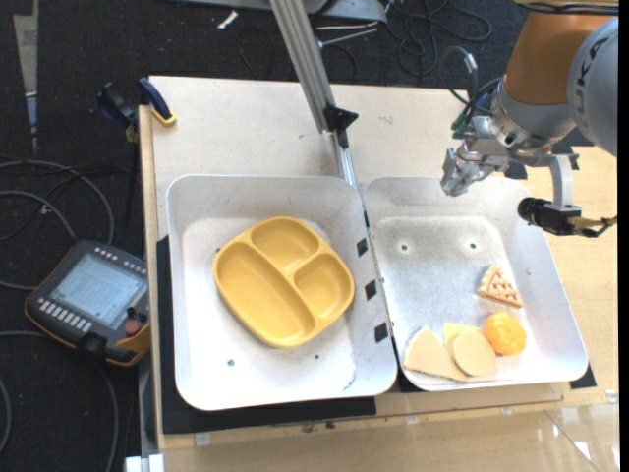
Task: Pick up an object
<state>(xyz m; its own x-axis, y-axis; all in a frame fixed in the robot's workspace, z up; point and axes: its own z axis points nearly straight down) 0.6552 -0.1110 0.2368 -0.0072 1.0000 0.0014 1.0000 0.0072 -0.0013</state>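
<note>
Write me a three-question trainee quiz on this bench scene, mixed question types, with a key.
1. True or false: the yellow divided plate lies in the left bin.
2. Multiple choice: the gripper hangs over the right bin's
A. far edge
B. near right corner
C. near left corner
3. Fill in: the orange round piece lies just nearer the camera than the ____-shaped waffle piece.

Key: 1 true; 2 A; 3 triangle.
</note>
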